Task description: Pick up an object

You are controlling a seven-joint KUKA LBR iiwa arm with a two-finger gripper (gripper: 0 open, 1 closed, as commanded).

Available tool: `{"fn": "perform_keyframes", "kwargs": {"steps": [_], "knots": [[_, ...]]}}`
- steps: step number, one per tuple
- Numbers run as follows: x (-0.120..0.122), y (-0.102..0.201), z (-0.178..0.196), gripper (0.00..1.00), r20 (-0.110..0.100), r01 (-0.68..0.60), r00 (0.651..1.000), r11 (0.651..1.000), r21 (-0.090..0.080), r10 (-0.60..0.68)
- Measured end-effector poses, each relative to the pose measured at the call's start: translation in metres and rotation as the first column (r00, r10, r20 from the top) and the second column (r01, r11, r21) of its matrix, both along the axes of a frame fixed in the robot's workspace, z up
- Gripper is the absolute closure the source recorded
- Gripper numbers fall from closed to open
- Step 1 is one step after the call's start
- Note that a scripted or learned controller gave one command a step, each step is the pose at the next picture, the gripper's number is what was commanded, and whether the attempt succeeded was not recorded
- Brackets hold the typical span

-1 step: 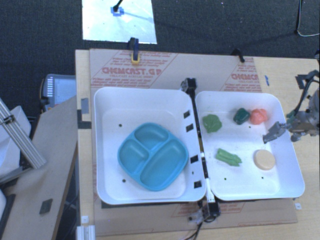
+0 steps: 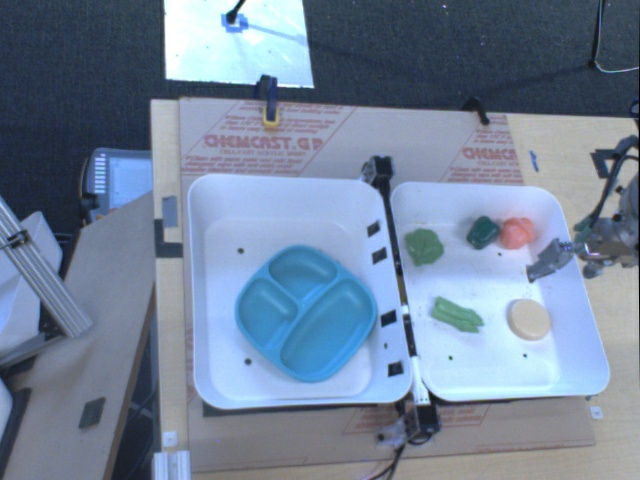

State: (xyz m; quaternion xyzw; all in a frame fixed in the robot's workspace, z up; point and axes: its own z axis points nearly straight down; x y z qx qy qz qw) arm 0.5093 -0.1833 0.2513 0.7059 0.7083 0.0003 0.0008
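Hand (image 2: 552, 260) hovers at the right bin's (image 2: 500, 373) right rim, holding nothing; finger spread cannot be told.

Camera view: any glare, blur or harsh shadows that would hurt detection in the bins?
Camera view: even, soft light, only faint shadows under the blue tray and the items in the right bin. The reflective sheet at top is washed out by glare. White bin floors look near overexposed, low texture. The gripper at the right edge looks soft and small; finger state unreadable.
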Motion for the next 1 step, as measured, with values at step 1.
{"fn": "perform_keyframes", "kwargs": {"steps": [1], "knots": [[0.0037,0.0071,-0.0447,0.0,-0.002,0.001,1.0,1.0,0.001,-0.001]]}}
